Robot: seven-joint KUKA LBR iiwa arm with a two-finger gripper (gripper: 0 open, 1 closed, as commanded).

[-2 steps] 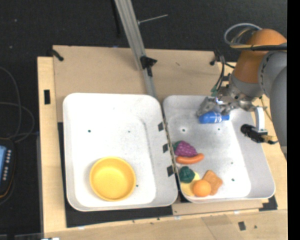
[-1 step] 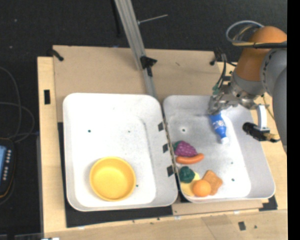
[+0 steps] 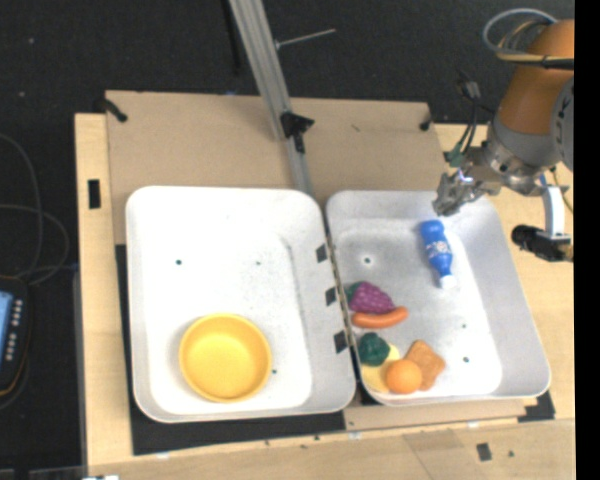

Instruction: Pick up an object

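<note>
1. The blue plastic bottle with a white cap, the object nearest the gripper, is lying flat in the far half of the right white bin, close to that bin's far right corner, its cap end pointing toward the near edge.
2. We are seeing the two-finger gripper hanging over the far rim of the right bin, just beyond the bottle's blue end; nothing is showing between its tips, and we cannot tell how it is set.
3. The grey arm with the orange band is reaching in over the bench's right edge.
4. Along the right bin's left wall, a purple toy grape bunch is lying against an orange toy carrot.
5. In the near left corner of that bin we are finding a green toy vegetable, a round orange toy fruit and a tan toy bread piece, all bunched together.
6. A round yellow plastic bowl is sitting upright in the left white bin, toward its near edge.
7. A slanted metal pole is rising from the bench's far edge between the bins.
</note>
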